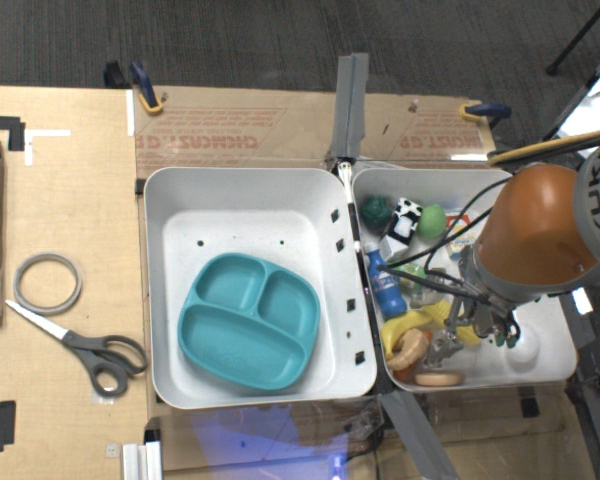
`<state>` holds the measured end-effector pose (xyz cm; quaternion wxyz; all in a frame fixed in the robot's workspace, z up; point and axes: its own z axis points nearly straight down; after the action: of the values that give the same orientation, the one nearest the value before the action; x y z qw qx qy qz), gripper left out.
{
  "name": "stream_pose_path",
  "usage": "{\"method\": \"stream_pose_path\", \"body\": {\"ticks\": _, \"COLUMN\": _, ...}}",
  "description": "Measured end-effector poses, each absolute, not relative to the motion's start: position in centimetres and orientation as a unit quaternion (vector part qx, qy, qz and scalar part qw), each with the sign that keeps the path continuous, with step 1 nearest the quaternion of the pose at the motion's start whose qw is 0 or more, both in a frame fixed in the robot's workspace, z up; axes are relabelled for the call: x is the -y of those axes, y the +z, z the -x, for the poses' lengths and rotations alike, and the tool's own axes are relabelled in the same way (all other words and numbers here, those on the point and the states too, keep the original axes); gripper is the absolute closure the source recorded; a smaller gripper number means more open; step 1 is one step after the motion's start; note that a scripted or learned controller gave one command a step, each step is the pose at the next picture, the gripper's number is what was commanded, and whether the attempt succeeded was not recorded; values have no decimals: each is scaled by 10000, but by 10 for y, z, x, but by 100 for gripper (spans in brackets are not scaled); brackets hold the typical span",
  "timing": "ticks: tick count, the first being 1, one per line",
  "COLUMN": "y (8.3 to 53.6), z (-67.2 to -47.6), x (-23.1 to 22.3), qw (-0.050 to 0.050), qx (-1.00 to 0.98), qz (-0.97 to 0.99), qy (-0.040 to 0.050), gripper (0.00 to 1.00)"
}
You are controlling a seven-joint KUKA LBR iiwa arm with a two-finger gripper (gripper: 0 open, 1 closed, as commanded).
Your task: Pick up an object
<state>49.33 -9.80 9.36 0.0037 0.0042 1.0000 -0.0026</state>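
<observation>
Currently: gripper (477, 326) low in the right bin (540, 366), over the clutter of toys; grip state cannot be told. Nearest items: banana (405, 325), blue bottle (386, 287), wooden ring (438, 376). Nothing visibly lifted; pick judged not yet done. Left bin (240, 193): teal divided plate (250, 320)

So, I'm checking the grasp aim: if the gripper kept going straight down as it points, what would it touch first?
Probably the tan ring-shaped toy or the wooden disc beside it; the gripper hangs just over them in the right bin. Depth is hard to judge from this slant.
</observation>
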Motion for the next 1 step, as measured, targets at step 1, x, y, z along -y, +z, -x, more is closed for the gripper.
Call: {"method": "stream_pose_path", "body": {"ticks": 1, "y": 102, "z": -494, "x": 96, "qw": 39, "qx": -10000, "qz": -27, "qy": -17, "gripper": 100}}
